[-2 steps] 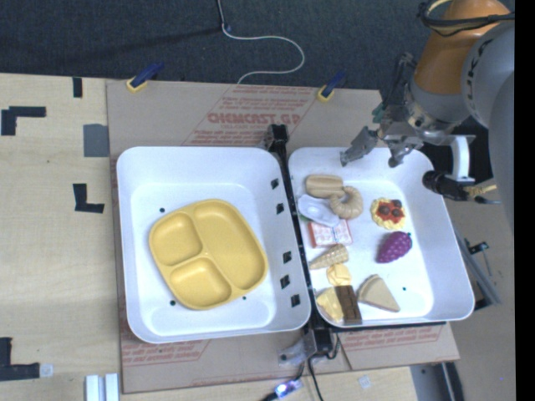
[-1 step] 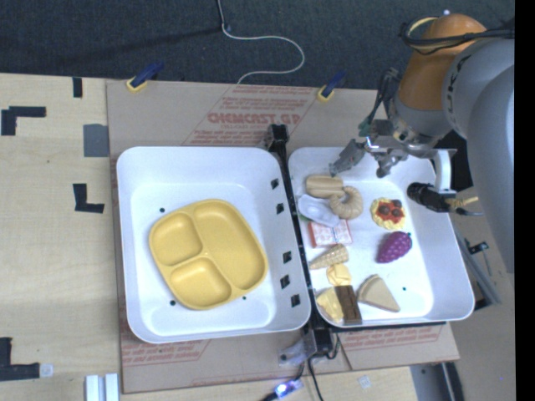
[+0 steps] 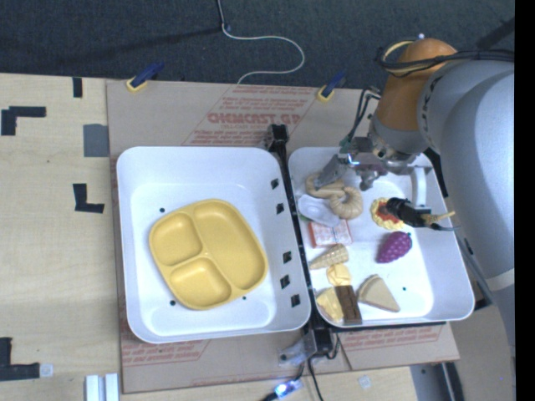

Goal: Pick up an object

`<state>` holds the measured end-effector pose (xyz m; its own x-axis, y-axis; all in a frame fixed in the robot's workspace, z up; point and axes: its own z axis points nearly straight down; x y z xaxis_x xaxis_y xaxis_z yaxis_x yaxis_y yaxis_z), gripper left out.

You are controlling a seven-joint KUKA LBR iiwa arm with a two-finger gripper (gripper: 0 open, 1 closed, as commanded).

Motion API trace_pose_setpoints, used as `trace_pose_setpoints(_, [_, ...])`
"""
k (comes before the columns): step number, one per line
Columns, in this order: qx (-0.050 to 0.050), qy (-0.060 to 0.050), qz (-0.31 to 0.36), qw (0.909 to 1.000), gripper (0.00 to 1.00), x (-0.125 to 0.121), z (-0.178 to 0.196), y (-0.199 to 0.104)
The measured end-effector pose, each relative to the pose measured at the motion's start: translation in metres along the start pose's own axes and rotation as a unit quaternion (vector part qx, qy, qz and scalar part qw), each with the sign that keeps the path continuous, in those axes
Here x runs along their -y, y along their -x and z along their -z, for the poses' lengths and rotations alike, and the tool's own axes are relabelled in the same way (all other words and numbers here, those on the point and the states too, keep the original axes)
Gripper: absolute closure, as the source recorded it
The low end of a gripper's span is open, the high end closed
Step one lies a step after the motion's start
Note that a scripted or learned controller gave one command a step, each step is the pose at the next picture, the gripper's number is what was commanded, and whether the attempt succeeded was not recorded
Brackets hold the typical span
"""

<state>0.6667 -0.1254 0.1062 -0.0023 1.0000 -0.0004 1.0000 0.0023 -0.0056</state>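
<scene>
A tan pretzel point(image 3: 338, 199) lies near the far end of the right bin point(image 3: 435, 303), just below and in front of the gripper point(image 3: 347, 167), which hangs over the bin's far-left corner. Whether the fingers are spread or pressed together cannot be told, and nothing is seen between them. Just nearer the camera lie a white wrapper point(image 3: 316, 210), a red-printed packet point(image 3: 323, 233), a cone point(image 3: 329, 256), a purple grape bunch point(image 3: 394, 246), a cheese wedge point(image 3: 378, 294) and a chocolate bar point(image 3: 346, 302). The left bin point(image 3: 138, 174) holds a yellow divided plate point(image 3: 207, 252). Both bins sit on cardboard on the counter point(image 3: 42, 224).
</scene>
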Motion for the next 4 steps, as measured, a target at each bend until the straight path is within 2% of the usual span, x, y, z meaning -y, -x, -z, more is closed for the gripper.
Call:
trace_pose_setpoints(1, [0.0, 0.003, 0.0, 1.0, 0.0, -0.001, -0.022, -0.001])
trace_pose_setpoints(2, [0.001, 0.01, 0.001, 1.0, 1.0, -0.005, -0.005, -0.002])
trace_pose_setpoints(3, [0.0, 0.005, -0.001, 1.0, 1.0, 0.004, 0.051, -0.002])
trace_pose_setpoints(4, [0.0, 0.005, 0.0, 1.0, 1.0, -0.003, 0.108, 0.005])
